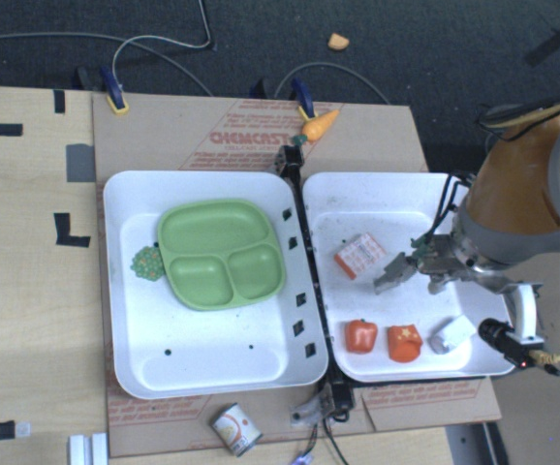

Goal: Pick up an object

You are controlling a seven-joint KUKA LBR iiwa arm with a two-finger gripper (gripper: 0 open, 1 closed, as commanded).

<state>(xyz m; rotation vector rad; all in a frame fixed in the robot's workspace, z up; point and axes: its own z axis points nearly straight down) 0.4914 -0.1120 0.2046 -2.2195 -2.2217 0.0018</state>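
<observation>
Bench: we note cardboard sheet [261, 134] under two white bins. Left bin [125, 289], frame centre-left: green divided plate [222, 255], with a green broccoli piece [147, 263] touching its left edge. Right bin [328, 187]: red-and-white packet [359, 256] near the middle; along the lower wall, red pepper [361, 335], red tomato [404, 343], grey-white block [451, 334]. Gripper [401, 269] hangs just right of the packet; whether its fingers are apart or together we cannot tell. Small can [235, 428] at lower frame, outside the bins.

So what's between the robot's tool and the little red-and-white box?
Nothing: the camera view shows just bare white bin floor between the tool and the box.
</observation>
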